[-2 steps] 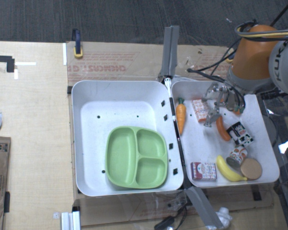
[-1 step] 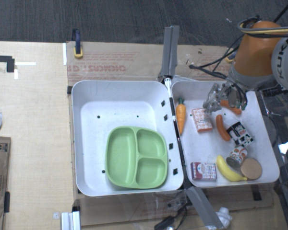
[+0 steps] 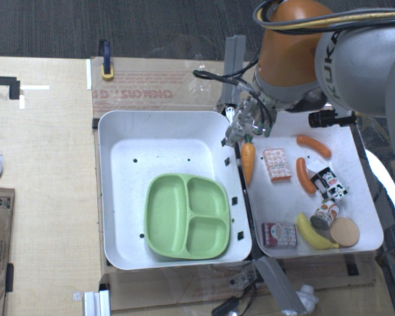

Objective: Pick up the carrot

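Note:
The orange carrot [image 3: 248, 163] hangs point-down over the left edge of the right bin [image 3: 365, 196], close to the wall shared with the left bin. Its green top sits between the fingers of my gripper [image 3: 247, 131], which is shut on it from above. The grey arm with its orange band [image 3: 293, 38] reaches in from the upper right, directly over the carrot.
A green divided plate [image 3: 187, 216] lies in the left bin [image 3: 118, 176]. The right bin holds two sausages [image 3: 314, 145], a pink cracker box [image 3: 277, 164], a banana [image 3: 314, 234], a small carton [image 3: 279, 234], a round bun [image 3: 344, 231] and a black-and-white packet [image 3: 329, 183].

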Robot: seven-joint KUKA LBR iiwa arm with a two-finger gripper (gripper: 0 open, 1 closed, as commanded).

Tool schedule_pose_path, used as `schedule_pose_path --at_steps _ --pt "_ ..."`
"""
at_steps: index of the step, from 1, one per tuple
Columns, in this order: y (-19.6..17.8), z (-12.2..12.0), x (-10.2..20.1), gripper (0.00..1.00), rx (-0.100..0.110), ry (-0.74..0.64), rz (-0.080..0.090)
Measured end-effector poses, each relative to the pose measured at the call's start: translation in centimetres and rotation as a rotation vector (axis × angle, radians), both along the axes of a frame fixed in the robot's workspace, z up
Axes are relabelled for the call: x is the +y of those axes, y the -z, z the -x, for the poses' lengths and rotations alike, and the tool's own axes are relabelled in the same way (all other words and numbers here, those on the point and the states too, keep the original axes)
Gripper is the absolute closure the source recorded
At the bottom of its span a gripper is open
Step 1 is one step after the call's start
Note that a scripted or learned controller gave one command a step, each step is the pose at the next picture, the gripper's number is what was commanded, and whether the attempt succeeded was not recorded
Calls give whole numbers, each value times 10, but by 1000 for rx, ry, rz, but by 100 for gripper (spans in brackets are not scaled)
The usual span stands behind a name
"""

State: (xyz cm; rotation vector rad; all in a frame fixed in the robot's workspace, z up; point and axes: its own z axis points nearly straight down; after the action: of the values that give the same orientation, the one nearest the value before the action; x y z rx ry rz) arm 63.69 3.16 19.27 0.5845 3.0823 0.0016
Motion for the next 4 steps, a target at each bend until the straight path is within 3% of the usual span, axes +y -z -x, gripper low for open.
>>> schedule_pose_path --at_steps 1,2,3,4 --pt "-31 2 -26 100 -1 -140 1" --pt "1 38 21 100 3 -521 1" --pt "-68 38 -22 100 -2 -827 2" --pt "-45 -22 25 100 -1 -897 2"
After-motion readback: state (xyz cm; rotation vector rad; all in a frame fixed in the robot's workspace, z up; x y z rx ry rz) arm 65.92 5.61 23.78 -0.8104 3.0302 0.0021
